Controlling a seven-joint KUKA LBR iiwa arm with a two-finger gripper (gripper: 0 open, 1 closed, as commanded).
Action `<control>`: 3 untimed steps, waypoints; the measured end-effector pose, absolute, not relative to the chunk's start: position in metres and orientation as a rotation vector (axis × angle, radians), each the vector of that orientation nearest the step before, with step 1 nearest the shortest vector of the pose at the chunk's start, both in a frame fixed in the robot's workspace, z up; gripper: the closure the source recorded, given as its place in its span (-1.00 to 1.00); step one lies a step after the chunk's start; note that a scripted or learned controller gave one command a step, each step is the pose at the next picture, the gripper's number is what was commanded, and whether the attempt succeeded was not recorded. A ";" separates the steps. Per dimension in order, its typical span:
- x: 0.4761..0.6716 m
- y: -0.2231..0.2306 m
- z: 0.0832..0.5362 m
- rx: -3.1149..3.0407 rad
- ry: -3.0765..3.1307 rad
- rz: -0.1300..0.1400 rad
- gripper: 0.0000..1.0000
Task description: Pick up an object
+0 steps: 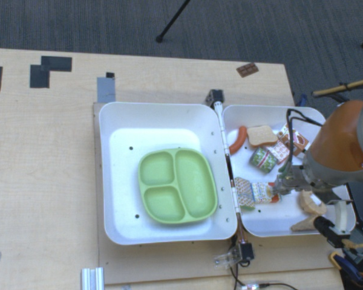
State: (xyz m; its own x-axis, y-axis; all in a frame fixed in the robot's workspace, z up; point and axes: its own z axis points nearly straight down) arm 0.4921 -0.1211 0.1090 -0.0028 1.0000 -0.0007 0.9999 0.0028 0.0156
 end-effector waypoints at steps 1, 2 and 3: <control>0.518 -0.047 0.185 2.215 2.226 0.005 1.00; 0.517 -0.048 0.185 2.216 2.225 0.003 -1.00; 0.486 -0.097 0.137 2.220 2.223 0.000 -1.00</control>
